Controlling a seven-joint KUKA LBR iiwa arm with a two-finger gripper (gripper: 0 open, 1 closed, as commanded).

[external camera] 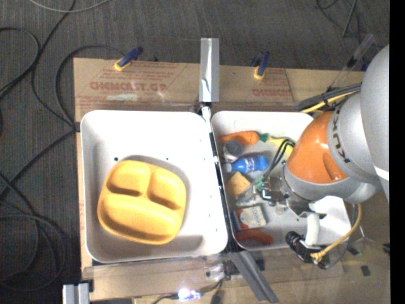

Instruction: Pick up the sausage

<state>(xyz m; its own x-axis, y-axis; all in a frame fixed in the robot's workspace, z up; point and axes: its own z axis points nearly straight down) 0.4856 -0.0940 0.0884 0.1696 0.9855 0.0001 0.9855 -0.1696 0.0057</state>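
Sausage (256, 237) lies at six o'clock in the right bin (223, 170), untouched. I'm in the approach; gripper (266, 192) hangs above clutter, its opening unclear. Next: drop toward six.

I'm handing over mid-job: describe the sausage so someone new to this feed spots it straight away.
Start at the right-hand white bin, the one cluttered with small items beside the bin holding the yellow divided tray. Look along its near edge, below a small labelled packet. The sausage is the dark reddish-brown, elongated piece lying flat there, darker than the orange carrot-like item at the far end.
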